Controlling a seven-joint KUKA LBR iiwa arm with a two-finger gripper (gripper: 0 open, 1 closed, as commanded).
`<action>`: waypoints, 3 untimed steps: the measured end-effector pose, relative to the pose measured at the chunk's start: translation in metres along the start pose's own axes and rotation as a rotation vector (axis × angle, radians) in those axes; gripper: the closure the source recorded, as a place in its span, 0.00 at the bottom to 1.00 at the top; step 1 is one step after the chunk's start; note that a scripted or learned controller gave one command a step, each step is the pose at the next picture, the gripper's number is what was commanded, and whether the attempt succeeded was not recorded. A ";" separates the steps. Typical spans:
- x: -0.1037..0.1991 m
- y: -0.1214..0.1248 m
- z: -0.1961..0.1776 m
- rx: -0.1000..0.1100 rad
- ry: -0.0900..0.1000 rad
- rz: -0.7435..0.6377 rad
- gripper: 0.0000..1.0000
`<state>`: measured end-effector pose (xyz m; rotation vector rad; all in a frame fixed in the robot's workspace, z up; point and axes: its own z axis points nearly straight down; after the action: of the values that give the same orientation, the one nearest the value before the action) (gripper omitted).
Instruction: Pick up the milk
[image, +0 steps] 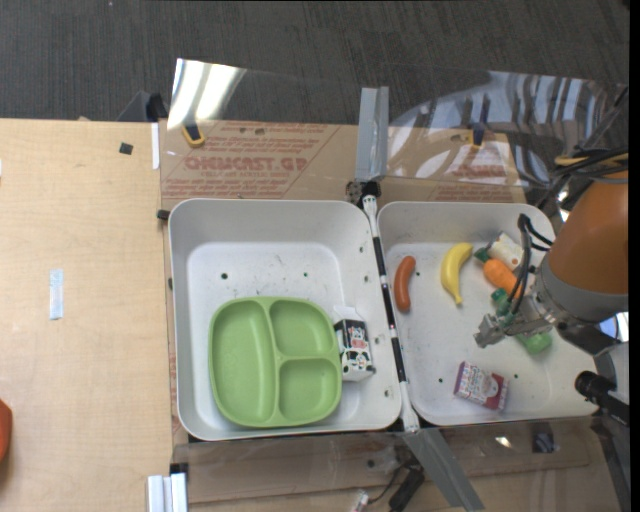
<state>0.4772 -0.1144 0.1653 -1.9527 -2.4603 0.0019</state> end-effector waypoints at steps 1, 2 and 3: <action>-0.010 -0.002 -0.010 0.000 0.000 -0.020 1.00; -0.012 0.004 -0.007 0.000 0.000 -0.018 1.00; -0.006 0.007 -0.011 -0.001 0.000 -0.033 1.00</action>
<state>0.4856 -0.1187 0.1768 -1.9122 -2.4929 0.0014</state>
